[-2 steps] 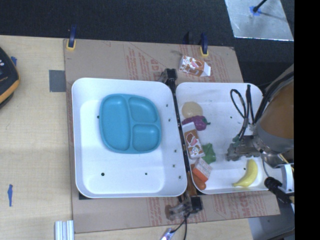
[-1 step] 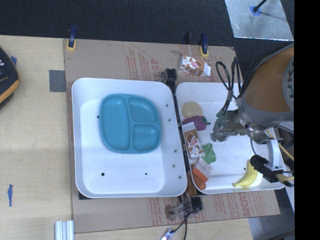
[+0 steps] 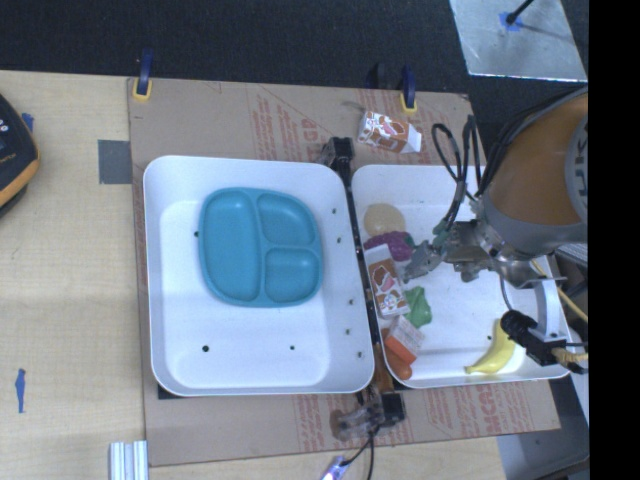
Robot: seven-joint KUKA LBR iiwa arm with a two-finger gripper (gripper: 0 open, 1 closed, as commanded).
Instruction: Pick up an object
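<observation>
Blue divided plate (image 3: 262, 246) in left bin (image 3: 175, 363).

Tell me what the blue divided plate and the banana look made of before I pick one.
The blue plate looks like molded plastic with a matte finish: even color, soft rounded dividers, no glare. The banana looks like a smooth plastic toy, going by its uniform yellow, though real fruit can't be ruled out.

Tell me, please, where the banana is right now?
The banana lies in the right bin's near right corner, by the front rim, apart from the toy food along the left wall.
</observation>
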